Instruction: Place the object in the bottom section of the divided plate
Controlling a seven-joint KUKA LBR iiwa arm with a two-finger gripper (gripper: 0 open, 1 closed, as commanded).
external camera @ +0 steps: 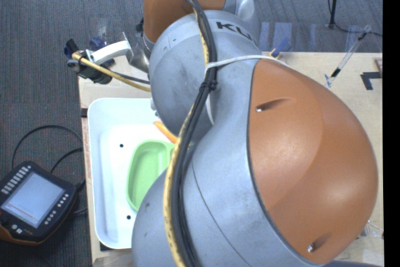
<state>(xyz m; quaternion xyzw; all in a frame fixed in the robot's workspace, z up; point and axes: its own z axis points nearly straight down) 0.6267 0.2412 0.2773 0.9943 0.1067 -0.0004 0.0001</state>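
**Arm blocks the camera over the plate bin**

Camera view: the grey KUKA arm with its orange bands (262, 153) fills most of the frame, reaching in from the right and leaning over the shallow white plastic bin (100, 134) on the pale wooden bench (337, 69). Inside that bin lies a light green divided plate (145, 175), only its left part showing past the arm's body. A thin orange sliver (164, 130) peeks out just above the plate's top edge, touching the arm's outline; it may be the object to be placed, but too little shows to be sure. The hand is hidden behind the arm's own joints, so I cannot tell whether it is open, closed or carrying anything. A black teach pendant with a grey screen (34, 203) rests on the dark carpet to the left.

The risk from here is a misplaced drop: the plate's bottom section sits under the arm, and a release slightly off could land the object in the wrong compartment or on the bin floor. An empty grasp would also go unnoticed.
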